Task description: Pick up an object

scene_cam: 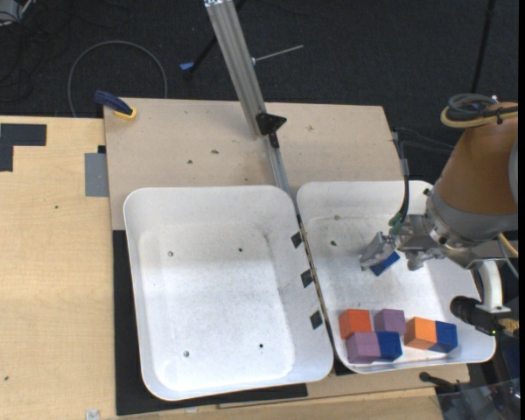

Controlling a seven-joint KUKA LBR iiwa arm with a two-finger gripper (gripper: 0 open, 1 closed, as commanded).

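Pincer (381, 256) looks clamped on a small blue block (385, 264), sitting between its fingers over the right bin (350, 208). From where I sit, the other blocks (394, 332) huddle at about 5 o'clock of it, near the bin's front edge.

The arm (472, 182) reaches leftward, its tool (381, 256) angled down-left.

Aluminium bar (238, 68), blue clamp (114, 104), black cables (114, 64).
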